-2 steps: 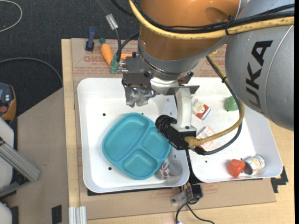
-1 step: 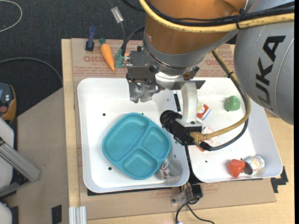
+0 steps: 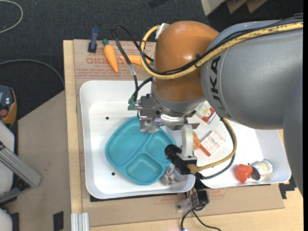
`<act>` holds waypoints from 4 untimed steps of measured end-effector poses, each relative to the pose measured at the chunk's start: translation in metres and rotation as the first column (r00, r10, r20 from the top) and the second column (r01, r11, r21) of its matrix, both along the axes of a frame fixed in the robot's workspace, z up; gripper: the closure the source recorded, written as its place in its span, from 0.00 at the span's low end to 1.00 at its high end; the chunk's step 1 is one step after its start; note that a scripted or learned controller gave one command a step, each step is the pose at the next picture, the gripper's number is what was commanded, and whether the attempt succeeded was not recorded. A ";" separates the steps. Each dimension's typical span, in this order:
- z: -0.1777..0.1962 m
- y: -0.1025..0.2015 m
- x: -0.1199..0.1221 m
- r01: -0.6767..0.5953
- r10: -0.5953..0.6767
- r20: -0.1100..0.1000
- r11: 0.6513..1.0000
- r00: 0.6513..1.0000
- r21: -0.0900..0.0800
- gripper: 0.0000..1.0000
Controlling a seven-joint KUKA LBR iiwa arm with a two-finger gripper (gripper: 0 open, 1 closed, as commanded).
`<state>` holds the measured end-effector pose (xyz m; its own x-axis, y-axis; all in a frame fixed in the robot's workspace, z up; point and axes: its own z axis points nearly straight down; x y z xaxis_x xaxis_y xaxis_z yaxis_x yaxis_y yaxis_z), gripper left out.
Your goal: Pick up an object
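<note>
The claw [image 3: 153, 124], grip I cannot tell, is hanging at the blue plate's [image 3: 137, 153] 12 o'clock rim and may slip off.

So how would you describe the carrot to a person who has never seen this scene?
Start at the left white bin and look beyond its far edge, on the cardboard sheet. The carrot lies there beside a small blue item. It is orange, tapered, with a green top.
</note>
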<state>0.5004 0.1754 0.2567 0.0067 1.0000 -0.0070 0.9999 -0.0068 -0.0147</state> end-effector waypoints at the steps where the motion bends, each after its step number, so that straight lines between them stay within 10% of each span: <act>1: -0.128 0.050 0.056 -0.009 0.009 0.003 1.000 1.000 0.004 1.00; 2: -0.169 0.050 -0.020 -0.006 0.006 0.025 1.000 1.000 0.010 1.00; 3: -0.169 0.020 0.050 -0.004 0.004 0.024 1.000 1.000 0.010 1.00; 4: 0.013 0.039 0.024 -0.011 0.011 0.029 1.000 1.000 0.015 1.00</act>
